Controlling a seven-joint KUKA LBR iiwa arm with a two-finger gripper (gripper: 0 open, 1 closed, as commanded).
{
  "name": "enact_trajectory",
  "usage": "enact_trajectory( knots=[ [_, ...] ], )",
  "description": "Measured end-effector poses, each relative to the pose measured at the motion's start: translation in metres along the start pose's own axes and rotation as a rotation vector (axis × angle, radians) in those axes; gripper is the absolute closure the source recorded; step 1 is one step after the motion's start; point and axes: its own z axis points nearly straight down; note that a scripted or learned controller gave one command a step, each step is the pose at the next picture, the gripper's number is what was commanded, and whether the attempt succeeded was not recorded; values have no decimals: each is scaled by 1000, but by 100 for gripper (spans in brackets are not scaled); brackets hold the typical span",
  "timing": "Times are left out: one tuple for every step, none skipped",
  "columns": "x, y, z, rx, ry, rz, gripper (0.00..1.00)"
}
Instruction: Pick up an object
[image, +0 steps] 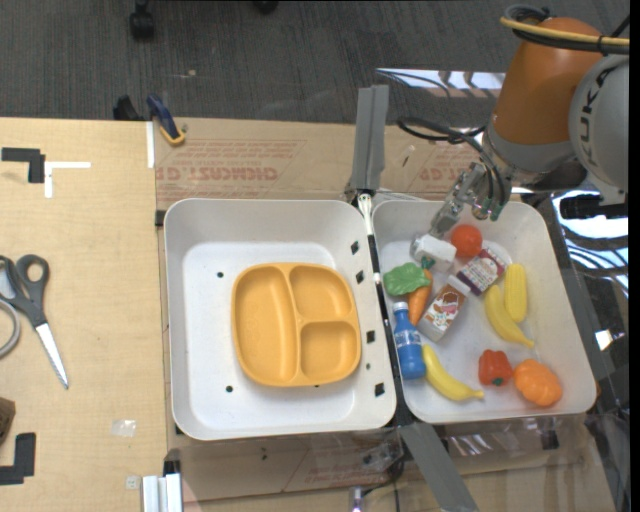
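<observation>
My gripper hangs over the back of the right bin, its fingers open and nothing between them. Just below it lie a small white bottle and a red tomato. Further forward in the same bin are a green toy, a carrot, a juice box, a purple packet, a blue bottle, two bananas, a red pepper and an orange.
The left bin holds a yellow divided plate. Scissors lie on the bench at far left. A grey divider bar rises behind the seam between the bins.
</observation>
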Motion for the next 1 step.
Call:
enact_trajectory(
  knots=[
    [60, 33, -31, 0, 1, 38, 100]
  ],
)
